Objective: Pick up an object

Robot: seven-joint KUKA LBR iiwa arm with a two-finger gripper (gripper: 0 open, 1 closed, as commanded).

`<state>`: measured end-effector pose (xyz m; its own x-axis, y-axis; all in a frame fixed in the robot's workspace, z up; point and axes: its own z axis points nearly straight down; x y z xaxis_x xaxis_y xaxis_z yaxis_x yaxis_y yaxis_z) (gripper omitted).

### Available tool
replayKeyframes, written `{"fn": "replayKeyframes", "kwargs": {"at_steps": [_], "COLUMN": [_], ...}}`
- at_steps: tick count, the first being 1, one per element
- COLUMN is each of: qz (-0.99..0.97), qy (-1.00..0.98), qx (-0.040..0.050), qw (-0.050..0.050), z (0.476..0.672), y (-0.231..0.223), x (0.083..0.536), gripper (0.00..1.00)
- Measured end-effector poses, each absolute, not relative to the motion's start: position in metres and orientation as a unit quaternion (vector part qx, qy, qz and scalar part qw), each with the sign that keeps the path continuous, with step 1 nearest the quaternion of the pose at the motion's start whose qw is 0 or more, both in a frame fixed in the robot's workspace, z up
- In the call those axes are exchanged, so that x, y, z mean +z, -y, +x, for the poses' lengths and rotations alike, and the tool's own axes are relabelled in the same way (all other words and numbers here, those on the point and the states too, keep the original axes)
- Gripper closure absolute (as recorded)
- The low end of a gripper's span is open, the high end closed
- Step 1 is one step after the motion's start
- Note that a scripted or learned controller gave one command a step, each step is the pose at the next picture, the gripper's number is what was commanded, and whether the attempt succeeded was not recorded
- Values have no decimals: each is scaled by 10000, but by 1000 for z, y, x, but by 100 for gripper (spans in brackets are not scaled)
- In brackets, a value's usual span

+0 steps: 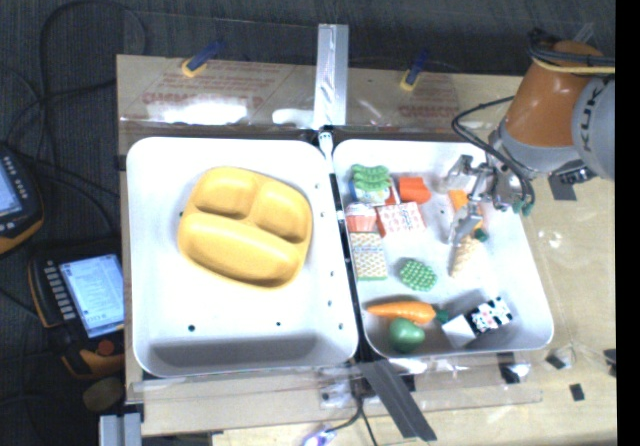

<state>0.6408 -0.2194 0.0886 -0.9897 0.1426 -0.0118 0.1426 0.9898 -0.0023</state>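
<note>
My gripper (pixel 463 200) hangs low over the upper right of the right bin (pixel 535 279), open, with its fingers spread. A small orange piece (pixel 457 200) lies between them; whether they touch it I cannot tell. Just below the gripper lies a tan cone (pixel 462 255). To its left sit a red block (pixel 412 190), a pink and white box (pixel 401 219) and a green bumpy toy (pixel 370 177). Nearer the front are a green dotted oval (pixel 418 274), a carrot (pixel 402 311), a green pepper (pixel 406 335) and a black and white block (pixel 490 315).
The left bin (pixel 160 334) holds a yellow divided tray (pixel 245 224). A checked box (pixel 368 257) lies along the wall between the bins. The arm's orange band (pixel 545 104) stands above the right bin's far corner, with cables beside it. A handheld pendant (pixel 90 294) lies off the bench at left.
</note>
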Motion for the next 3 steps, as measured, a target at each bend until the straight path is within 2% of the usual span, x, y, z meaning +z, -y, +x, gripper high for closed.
{"fn": "replayKeyframes", "kwargs": {"at_steps": [2, 3], "qz": [1798, 3097], "qy": [-9837, -9508], "qx": [-4, 8], "qw": [67, 72], "z": [616, 583], "y": [191, 187], "x": [90, 90], "gripper": [0, 0]}}
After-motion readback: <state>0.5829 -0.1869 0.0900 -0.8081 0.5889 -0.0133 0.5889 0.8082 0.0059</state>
